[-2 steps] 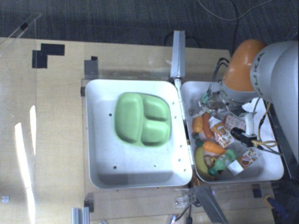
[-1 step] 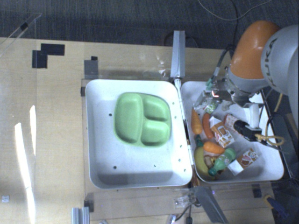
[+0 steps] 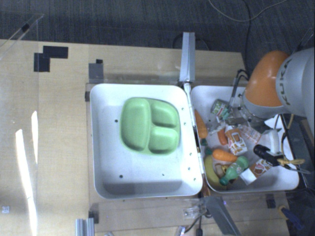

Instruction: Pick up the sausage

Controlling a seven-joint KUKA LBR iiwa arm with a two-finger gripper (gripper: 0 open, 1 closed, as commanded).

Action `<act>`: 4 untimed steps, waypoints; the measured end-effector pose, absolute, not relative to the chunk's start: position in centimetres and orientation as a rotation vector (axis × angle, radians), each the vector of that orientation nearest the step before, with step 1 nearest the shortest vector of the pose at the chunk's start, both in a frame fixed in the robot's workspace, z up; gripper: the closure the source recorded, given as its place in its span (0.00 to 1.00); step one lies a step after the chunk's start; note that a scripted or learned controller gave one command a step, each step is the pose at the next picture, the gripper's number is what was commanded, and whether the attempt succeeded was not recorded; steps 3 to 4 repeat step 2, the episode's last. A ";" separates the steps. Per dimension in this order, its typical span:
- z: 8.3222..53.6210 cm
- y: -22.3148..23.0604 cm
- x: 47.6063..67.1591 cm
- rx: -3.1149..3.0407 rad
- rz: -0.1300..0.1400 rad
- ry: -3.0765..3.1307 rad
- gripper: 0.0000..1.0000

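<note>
Arm with gripper lowered into the right bin among cluttered items, finger state indiscernible; green tray occupies the left bin.

Green tray in left bin

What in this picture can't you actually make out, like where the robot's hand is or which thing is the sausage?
- Gripper: in the camera view, the grey arm with its orange band covers the right bin's far corner, hiding the gripper.
- Sausage: the right bin's clutter is too small and overlapping; an orange piece could be it, not certain.
- Packet labels: too blurred to read.
</note>
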State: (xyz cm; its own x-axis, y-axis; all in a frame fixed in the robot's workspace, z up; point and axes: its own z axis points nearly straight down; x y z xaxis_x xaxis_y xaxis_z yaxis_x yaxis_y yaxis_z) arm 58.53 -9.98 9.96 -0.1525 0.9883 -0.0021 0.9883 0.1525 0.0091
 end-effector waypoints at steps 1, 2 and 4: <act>11.4 -9.8 58.9 2.032 0.021 2.376 1.00; 23.7 -4.5 59.5 1.839 0.008 2.539 1.00; 23.7 -4.5 59.5 1.839 0.008 2.539 1.00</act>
